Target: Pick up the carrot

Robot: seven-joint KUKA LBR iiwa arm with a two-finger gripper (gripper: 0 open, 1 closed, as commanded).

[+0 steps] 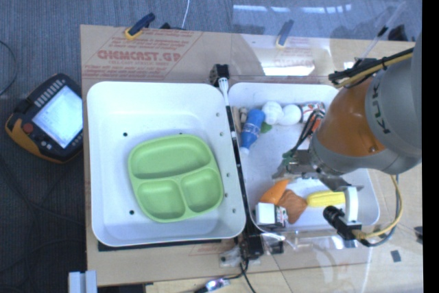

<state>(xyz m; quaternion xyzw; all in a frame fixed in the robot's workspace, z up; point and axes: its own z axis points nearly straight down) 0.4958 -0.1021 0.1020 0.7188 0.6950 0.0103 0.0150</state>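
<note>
Looming nearest is the arm [374, 123], grey with its orange band, hanging over the right bin [305, 89]. Left of that bin sits the other bin [110, 106] with a green tray [177, 177]. Inside the right bin, low and leftward, lies the carrot [278, 190], beside a brown lump [293, 205] and a yellow piece [325, 199]. Just above the carrot hangs the gripper [296, 165]; whether it's spread or closed I cannot tell. That carrot looks like light, smooth, stiff plastic; I'd pinch across its thick middle.
</note>
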